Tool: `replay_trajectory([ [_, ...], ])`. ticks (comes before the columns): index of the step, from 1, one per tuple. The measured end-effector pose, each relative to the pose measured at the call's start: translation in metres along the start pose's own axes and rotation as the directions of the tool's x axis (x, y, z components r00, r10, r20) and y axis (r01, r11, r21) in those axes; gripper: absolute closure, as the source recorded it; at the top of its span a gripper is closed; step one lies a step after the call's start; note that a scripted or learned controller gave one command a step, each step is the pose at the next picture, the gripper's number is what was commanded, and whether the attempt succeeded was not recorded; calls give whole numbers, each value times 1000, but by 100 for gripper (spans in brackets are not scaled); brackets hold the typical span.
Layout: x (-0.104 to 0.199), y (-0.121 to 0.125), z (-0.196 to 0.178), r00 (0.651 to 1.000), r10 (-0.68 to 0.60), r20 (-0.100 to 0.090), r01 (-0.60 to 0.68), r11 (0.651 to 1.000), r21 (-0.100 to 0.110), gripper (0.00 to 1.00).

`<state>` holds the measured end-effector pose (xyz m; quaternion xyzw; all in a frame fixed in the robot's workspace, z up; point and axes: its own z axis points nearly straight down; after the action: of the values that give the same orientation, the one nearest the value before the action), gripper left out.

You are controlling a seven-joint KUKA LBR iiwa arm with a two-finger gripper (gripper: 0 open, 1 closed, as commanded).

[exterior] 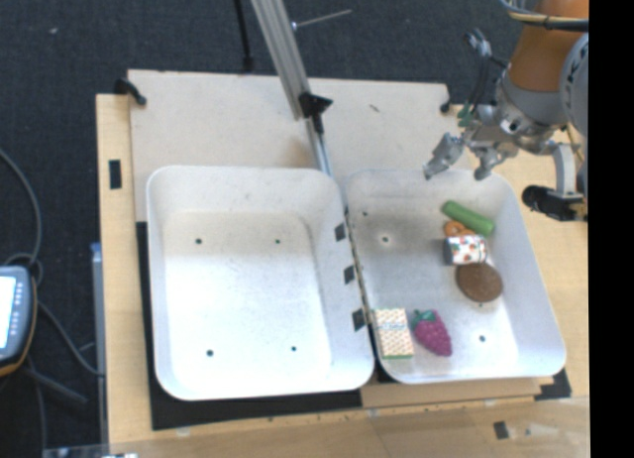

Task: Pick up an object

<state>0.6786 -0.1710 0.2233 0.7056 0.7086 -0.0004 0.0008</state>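
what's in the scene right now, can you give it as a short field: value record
arm: reaches in from the right, gripper above the far rim of the right bin
fingers: spread apart, nothing between them
right bin contents: green cylinder, small patterned box, brown disc, purple grape bunch, patterned carton
cluster: green cylinder, small patterned box and brown disc lie close together in a row
near edge: patterned carton and purple grape bunch side by side
left bin: white, beside the right bin
task state: no object picked up yet
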Motion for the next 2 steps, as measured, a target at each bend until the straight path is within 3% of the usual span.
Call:
replay_trajectory([
  [1,-1,0,0,1000,-1,2,1,1000,1,0],
  [2,2,4,43,1000,-2,1,2,1000,3,0],
])
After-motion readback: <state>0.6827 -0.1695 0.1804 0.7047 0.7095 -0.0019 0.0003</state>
